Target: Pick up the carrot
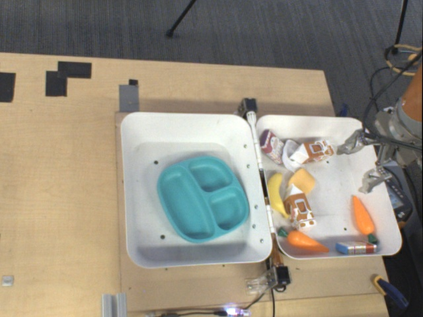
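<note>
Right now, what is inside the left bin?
The left bin holds one teal divided tray, lying flat near its middle. The tray's compartments look bare. Whatever lies under the tray is covered.

- arm enters from right edge, orange band visible at wrist
- gripper [362, 162] at right side of frame, fingers [350, 144] spread apart, nothing between them

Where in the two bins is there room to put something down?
The teal divided tray has bare compartments, with bare floor of the left bin around it. In the right bin, there is a bare patch between the yellow block and the right-hand carrot. Its left side and near edge are crowded.
</note>
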{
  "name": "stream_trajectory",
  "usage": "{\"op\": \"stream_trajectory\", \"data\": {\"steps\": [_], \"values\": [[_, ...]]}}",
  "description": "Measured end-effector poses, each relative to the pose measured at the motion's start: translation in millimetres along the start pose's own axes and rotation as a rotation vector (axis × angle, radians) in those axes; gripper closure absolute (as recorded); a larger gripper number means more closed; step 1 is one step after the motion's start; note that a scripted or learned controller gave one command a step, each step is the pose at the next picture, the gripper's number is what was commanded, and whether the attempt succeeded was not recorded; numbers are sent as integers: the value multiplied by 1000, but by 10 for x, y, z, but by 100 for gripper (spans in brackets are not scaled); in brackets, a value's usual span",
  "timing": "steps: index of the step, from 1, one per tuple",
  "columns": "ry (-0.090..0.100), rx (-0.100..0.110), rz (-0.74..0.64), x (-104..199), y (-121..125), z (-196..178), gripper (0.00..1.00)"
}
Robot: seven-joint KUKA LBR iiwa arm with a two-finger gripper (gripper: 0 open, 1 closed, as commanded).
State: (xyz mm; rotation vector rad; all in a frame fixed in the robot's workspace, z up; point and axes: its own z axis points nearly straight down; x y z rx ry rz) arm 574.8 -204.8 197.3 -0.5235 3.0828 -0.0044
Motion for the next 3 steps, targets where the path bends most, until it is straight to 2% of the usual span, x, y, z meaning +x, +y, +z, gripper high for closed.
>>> {"op": "stream_trajectory", "data": {"steps": [1, 2, 3], "values": [[1, -1, -244, 436, 153, 1088, 0], [-12, 6, -237, 385, 144, 950, 100], [-12, 5, -236, 386, 148, 954, 0]]}}
